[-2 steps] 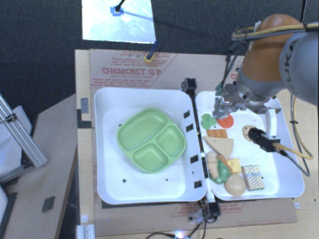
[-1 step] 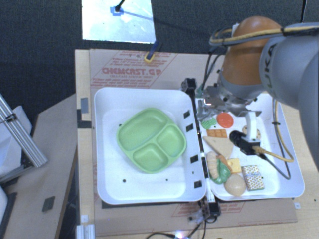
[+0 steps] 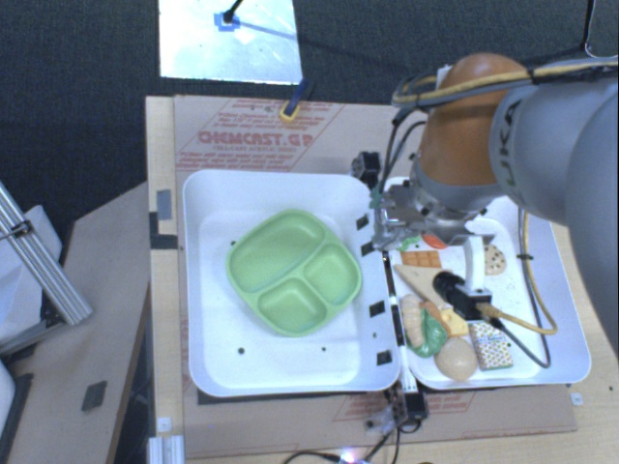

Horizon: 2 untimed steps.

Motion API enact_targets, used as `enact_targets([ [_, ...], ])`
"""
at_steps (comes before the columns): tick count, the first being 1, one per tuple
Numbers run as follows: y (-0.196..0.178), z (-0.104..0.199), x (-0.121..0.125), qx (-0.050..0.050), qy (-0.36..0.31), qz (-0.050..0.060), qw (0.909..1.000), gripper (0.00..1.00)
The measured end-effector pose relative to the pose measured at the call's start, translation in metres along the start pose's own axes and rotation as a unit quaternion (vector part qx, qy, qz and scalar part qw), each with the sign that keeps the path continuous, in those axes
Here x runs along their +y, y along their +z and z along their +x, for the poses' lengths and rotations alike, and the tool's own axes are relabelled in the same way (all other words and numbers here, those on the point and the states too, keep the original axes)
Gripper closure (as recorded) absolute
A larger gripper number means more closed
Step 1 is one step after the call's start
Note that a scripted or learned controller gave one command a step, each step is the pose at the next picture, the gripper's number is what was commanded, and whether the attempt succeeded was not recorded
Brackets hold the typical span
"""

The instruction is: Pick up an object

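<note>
loc: robot lab | evid: KUKA arm point(image 3: 566, 153), alu frame rail point(image 3: 44, 269), cardboard-topped bench point(image 3: 256, 135), dark carpet floor point(image 3: 77, 66)

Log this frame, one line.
arm: over right bin, above toy food | grasp: unconfirmed | left bin: green plate

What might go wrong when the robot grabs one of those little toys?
The toys in the right bin lie crowded together, so the arm might catch two at once. The round egg could roll away. The flat orange cracker may be hard to lift.
</note>
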<state>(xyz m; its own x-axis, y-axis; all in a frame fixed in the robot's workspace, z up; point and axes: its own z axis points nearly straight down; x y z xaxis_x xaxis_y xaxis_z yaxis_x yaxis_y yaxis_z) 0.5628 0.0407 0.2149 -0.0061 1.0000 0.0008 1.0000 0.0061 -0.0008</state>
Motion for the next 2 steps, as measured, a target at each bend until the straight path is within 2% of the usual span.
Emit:
enact_targets([
  [1,-0.0202,-0.0055,0.0042,0.000,0.001,-0.002,1.0000,1.00],
  [2,-0.0183,-0.0075,0.0021,0.000,0.002,-0.001,1.0000,1.00],
])
